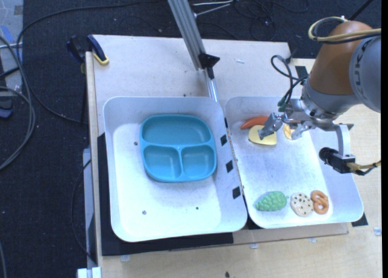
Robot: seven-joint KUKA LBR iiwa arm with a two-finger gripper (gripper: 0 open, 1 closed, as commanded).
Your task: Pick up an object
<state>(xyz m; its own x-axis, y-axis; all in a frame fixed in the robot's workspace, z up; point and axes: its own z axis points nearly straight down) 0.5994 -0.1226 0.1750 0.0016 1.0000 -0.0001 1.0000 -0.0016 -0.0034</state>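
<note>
My gripper (282, 128) is low over the far part of the right bin (339, 210), open, with its fingers apart. Its left finger (270, 127) touches or overlaps a flat yellow toy (264, 139) on the bin floor. A small yellow bit (288, 132) shows in the gap between the fingers; I cannot tell whether it is gripped. An orange carrot-like toy (252, 122) lies just left of the gripper. Along the near edge lie a green leafy toy (270, 201), a cookie (300, 204) and a pretzel (319, 201).
The left bin (121, 149) holds a blue divided tray (179, 147). A slanted metal pole (188, 19) crosses the far side of the bench. The arm's cable and a black fitting (333, 158) hang over the right bin's right side.
</note>
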